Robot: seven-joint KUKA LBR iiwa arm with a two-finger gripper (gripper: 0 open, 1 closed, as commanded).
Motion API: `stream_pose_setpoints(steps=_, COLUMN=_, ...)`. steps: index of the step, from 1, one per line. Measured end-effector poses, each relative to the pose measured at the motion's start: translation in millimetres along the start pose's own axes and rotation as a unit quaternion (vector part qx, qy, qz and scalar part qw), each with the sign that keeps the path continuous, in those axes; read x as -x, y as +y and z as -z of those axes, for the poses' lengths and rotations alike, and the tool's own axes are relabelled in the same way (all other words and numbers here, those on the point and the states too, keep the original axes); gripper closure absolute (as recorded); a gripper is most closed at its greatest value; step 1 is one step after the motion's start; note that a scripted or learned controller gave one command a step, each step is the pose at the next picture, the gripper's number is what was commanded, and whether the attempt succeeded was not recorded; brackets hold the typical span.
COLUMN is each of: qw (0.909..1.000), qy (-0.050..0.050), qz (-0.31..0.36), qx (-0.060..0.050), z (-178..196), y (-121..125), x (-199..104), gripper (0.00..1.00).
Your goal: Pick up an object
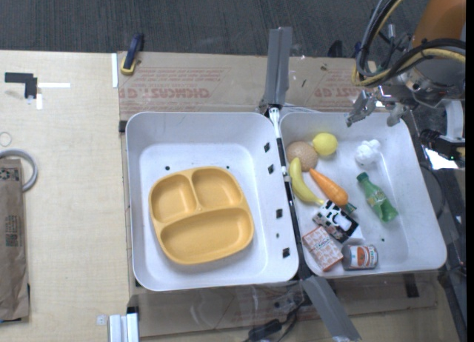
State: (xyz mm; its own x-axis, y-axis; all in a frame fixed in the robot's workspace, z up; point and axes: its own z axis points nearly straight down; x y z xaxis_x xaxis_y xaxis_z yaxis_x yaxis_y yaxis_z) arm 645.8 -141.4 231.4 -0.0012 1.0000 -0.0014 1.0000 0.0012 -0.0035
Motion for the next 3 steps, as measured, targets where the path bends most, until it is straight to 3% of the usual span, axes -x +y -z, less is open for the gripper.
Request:
stream_pose_setpoints(steps=1, qw=1.0000, qy=0.000, qz=0.003, qx=0.001, z=-141, y=-31, x=-23, gripper=0.00)
stream_pose_setpoints(steps=2, qw=0.9995, qy=0.001, qz=-0.032, qx=0.000, z=-142, y=-42, x=-39, gripper=0.00)
stream_pose_setpoints(steps=3, qw=0.9865, qy=0.001, qz=-0.164, qx=-0.001, z=-142, y=-87, x=-40, gripper=0.00)
